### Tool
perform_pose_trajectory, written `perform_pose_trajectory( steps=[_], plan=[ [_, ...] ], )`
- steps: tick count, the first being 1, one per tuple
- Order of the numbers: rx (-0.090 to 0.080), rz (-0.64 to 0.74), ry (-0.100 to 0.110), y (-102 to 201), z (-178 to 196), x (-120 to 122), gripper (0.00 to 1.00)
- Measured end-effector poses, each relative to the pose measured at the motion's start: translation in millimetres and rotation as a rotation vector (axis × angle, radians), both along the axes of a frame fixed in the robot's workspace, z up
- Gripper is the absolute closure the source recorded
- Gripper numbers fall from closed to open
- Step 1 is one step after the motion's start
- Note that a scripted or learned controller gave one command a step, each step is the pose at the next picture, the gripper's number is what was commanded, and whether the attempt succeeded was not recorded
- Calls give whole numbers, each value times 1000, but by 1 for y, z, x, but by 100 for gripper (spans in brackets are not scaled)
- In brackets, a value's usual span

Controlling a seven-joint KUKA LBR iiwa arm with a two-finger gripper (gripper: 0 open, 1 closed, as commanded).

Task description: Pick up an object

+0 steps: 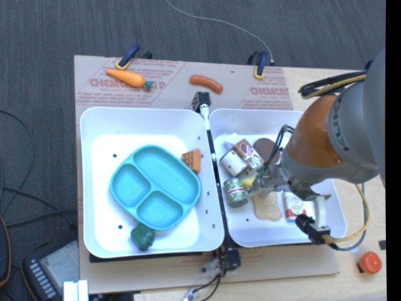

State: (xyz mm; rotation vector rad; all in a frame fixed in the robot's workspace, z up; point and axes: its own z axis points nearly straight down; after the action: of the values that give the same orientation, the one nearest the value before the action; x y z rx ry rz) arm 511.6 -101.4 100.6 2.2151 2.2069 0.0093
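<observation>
My gripper (270, 179) hangs low over the middle of the right bin (326, 231), mostly covered by the grey and orange wrist (319, 146). Right around it lie a slice of toast (268, 208), a small yellow piece (249, 182) and a red and white packet (293, 207). To its left a small green can (236, 192) lies on its side. A white and brown carton (240, 156) and a round brown cookie (265, 147) sit farther back. Nothing is visibly between the fingers.
The left bin (100, 137) holds a blue divided plate (156, 187), an orange waffle piece (193, 160) and a green toy (143, 237). A carrot (128, 78) and a sausage (205, 83) lie on the cardboard behind the bins. An orange object (369, 263) sits at the bench's front right.
</observation>
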Motion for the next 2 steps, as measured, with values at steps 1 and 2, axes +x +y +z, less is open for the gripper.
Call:
perform_pose_trajectory(
  steps=[1, 2],
  plan=[
    [6, 5, 15, 78, 84, -8, 100],
    [6, 4, 16, 78, 84, -8, 0]
  ],
)
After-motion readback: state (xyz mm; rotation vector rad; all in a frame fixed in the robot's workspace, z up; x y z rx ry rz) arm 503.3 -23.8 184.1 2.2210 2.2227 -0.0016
